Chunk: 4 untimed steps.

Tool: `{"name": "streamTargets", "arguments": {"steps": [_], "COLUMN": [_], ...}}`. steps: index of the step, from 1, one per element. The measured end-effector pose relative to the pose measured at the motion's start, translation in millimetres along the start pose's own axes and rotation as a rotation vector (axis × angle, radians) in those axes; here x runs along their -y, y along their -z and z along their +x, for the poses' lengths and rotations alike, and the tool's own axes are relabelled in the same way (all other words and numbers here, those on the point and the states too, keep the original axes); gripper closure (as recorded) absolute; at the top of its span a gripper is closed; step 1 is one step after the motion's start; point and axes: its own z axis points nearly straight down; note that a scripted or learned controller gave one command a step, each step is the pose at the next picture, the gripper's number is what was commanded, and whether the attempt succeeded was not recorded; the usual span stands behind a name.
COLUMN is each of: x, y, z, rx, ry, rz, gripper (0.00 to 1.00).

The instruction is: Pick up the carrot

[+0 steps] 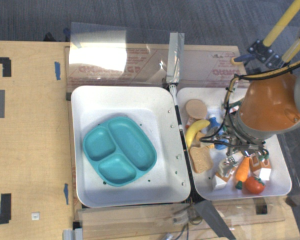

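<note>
**End effector low over right bin clutter, carrot just beneath, grasp not confirmed**

Carrot (pixel 242 170) lies in the right bin (pixel 285 181), lower right part, tilted, thick end up toward the arm, narrow tip down-left. A red tomato (pixel 254 185) touches or nearly touches its lower end. Small white and orange pieces (pixel 262 170) crowd its right side. Bread slice (pixel 201 159) sits to the left, apart from it. Banana (pixel 195 130) and a round tan disc (pixel 195 107) are further up the bin.

End effector (pixel 238 154) sits right at the carrot's upper end, under the orange band (pixel 267 106). Cables and wrist block the view, so spread or pressed together: cannot tell. Nothing shows the carrot gripped.

Left bin (pixel 80 149) holds a teal divided tray (pixel 121 150). Not relevant to this step.

Step in hand, my read: closing on the carrot. To do it well: grip across the carrot's short width, not along its length. Take it near the thick upper half, away from the tomato, so the tomato doesn't get pinched or shoved. Mind the small pieces on the right; a finger landing on one would block the close. Lift straight up, slowly, and check the carrot comes away from the bin floor.
</note>
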Motion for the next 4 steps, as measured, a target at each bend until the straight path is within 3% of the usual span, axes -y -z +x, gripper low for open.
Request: {"name": "streamTargets", "arguments": {"steps": [1, 2, 3, 4], "x": [70.4, 97.8, 100.5, 95.0], "y": [0.2, -4.3, -4.1, -3.2], "z": [49.6, 57.0, 59.9, 60.9], "rx": [0.003, 0.013, 0.018, 0.021], "ry": [-0.225, -0.258, -0.267, -0.347], "rz": [0.003, 0.002, 0.004, 0.023], "gripper": [0.0, 0.0, 0.0, 0.0]}}
